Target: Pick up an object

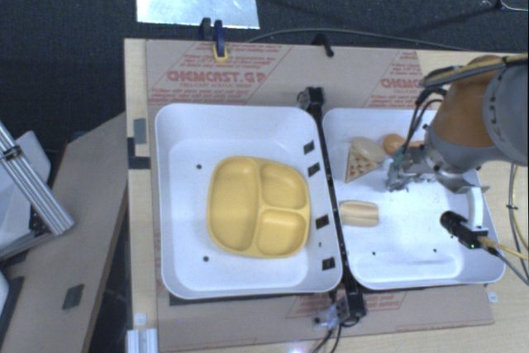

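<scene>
In the right bin (413,277) lie three small things. A pale wedge with a dotted face, like a pizza slice (361,159), rests near the bin's far left. An orange rounded piece (393,143) sits just behind it. A tan bread-like roll (359,213) lies by the left wall. My gripper (400,178) hangs low over the bin floor, just right of the wedge and in front of the orange piece. Nothing shows between its tips.
The left bin (183,178) holds a yellow divided plate (258,205). A black divider with clips (327,202) runs between the bins. The grey arm (471,124) covers the right bin's far right corner. Bare floor lies in the right bin's front half.
</scene>
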